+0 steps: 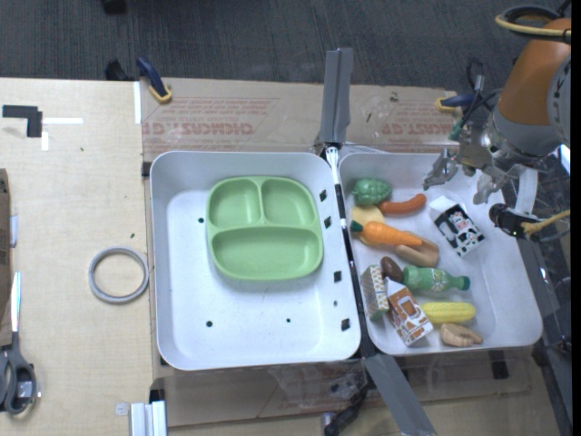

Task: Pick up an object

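One small black-and-white printed carton (457, 228) lies nearest my gripper (466, 178), just below and slightly left of it in the camera view, flat on the floor of the right white bin (508, 284), its long axis slanting. My two fingers hang spread and empty above it. Left of it lie a smooth orange plastic carrot (392, 235), a red sausage (403, 205) and a green glossy bottle (436, 281). A green divided plate (265, 226) sits in the left white bin (182, 316).
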`<state>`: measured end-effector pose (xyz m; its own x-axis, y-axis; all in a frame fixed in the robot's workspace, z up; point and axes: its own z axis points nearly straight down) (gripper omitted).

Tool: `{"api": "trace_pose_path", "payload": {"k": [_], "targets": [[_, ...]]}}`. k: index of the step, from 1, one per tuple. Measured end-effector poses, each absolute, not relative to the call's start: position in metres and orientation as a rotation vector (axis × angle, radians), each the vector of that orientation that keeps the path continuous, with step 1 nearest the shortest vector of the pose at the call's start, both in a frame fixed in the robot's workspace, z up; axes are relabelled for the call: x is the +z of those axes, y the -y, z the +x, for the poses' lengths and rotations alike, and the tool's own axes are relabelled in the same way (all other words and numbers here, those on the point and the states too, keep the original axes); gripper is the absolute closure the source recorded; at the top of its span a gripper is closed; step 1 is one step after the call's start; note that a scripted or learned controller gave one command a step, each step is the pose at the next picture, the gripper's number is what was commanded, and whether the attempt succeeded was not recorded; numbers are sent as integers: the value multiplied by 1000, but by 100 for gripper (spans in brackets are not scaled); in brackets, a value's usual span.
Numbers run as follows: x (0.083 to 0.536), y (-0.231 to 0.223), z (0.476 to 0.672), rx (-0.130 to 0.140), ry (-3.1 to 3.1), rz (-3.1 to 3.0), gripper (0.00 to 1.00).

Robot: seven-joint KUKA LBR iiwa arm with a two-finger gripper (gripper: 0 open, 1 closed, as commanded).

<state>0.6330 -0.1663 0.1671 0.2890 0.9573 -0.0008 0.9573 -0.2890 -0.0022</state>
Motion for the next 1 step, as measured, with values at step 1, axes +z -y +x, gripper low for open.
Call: {"api": "trace_pose_path", "payload": {"k": [1], "targets": [[215,165,658,2,1949,-2465,0]]}}
